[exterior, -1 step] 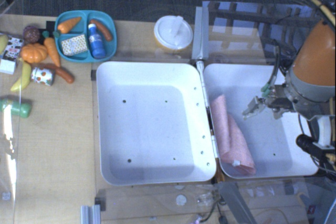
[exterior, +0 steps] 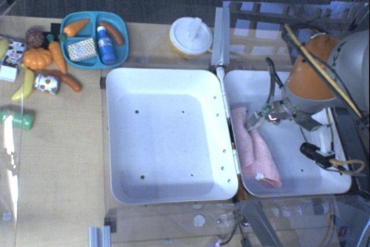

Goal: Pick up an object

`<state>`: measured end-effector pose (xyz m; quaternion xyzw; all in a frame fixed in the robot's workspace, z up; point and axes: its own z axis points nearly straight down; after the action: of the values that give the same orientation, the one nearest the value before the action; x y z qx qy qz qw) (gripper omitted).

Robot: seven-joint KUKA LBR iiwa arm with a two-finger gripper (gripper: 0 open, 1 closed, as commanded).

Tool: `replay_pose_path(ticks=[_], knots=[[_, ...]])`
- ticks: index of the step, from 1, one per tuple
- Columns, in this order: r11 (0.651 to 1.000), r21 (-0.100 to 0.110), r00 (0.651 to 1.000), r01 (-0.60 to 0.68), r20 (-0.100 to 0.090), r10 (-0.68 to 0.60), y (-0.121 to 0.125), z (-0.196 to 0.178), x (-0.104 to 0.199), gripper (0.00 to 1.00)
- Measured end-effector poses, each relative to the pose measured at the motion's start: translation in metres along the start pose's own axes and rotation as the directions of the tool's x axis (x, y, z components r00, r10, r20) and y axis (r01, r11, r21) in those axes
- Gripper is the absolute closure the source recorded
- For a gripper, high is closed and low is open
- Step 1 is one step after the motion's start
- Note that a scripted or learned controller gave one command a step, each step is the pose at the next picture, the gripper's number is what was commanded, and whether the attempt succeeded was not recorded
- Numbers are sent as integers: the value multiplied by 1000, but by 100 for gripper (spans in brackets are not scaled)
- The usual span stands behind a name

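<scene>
Pink rolled towel (exterior: 254, 150) in right bin (exterior: 300, 182), we note, lies lengthwise just left-below gripper (exterior: 267, 117); grip state we cannot tell.

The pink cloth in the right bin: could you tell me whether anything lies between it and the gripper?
Nothing visible does. The pink cloth lies along the left wall of the right bin, and the gripper sits right at its upper end, with no other object between them.
</scene>
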<state>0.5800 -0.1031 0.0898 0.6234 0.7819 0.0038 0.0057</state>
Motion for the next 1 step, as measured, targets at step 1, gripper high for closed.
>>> replay_pose_path(ticks=[1], knots=[[999, -4, 999, 47, 2, -47, -86, -2, 17, 0]])
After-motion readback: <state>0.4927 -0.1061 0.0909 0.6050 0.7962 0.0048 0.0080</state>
